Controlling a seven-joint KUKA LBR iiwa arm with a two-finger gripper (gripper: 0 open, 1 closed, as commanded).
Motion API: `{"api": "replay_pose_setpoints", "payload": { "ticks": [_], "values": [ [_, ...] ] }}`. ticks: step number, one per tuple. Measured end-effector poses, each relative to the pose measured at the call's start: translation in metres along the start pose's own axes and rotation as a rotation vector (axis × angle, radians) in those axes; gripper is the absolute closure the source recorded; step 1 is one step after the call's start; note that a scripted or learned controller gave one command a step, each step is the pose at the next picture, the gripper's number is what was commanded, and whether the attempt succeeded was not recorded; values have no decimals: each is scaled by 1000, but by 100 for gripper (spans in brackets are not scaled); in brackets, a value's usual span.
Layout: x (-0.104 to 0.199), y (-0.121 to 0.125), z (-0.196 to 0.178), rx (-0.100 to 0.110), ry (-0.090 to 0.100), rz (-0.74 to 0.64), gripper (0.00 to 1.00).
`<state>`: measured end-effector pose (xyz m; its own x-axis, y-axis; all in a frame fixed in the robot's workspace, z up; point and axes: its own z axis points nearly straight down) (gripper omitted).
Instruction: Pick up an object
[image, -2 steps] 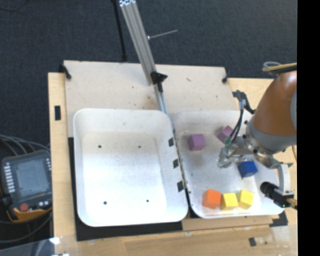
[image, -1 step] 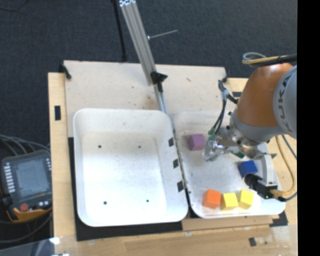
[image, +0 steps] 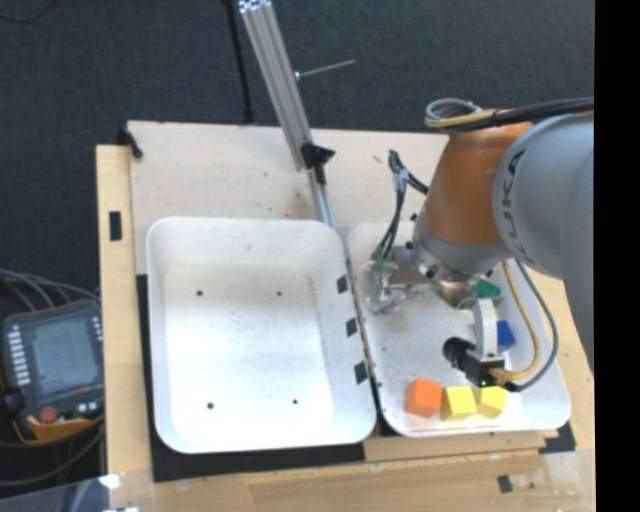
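Observation:
My gripper (image: 385, 290) hangs low over the right bin (image: 400, 345), near its upper left corner and close to the wall shared with the left bin. An orange block (image: 423, 397) lies at the bin's front edge, with two yellow blocks (image: 460, 402) (image: 493, 401) beside it on the right. A blue object (image: 504, 335) lies near the right wall, and a green object (image: 488, 290) peeks out from under the arm. All of these lie apart from the gripper, to its lower right. The wrist hides part of the bin's back.
The left bin (image: 250, 330) lies beside the right one, its white floor speckled. A slanted metal pole (image: 285, 90) runs down to the bins' back edge. A teach pendant (image: 50, 360) rests off the bench at far left. Cables (image: 530, 350) loop near the right bin's right side.

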<state>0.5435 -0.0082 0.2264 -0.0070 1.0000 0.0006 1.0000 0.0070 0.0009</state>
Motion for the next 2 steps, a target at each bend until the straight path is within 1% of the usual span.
{"api": "replay_pose_setpoints", "payload": {
  "ticks": [2],
  "values": [
    [97,39,10,0,1,0,100]
  ]
}}
